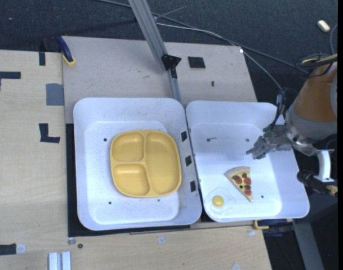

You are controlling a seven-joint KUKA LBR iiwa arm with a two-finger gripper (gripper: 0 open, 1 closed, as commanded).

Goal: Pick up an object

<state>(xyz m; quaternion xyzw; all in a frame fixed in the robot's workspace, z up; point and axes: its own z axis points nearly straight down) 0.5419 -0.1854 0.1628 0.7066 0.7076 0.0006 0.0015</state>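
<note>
Yellow knob (217,201) and pizza slice (241,182) lie in right bin (284,204). Slice looks flat, light, stiff; grip across its edges. Gripper (259,150) hovers just above-right, state unclear.

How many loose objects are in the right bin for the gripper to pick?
2: a toy pizza slice lies in the right white bin, just below the gripper; a small round yellow piece sits near the bin's front left corner. Nothing looks hidden.

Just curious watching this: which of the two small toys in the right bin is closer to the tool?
The pizza slice, the triangular one with red toppings, lies just below-left of the tool. The round yellow piece sits farther off, near the bin's front-left corner.
</note>
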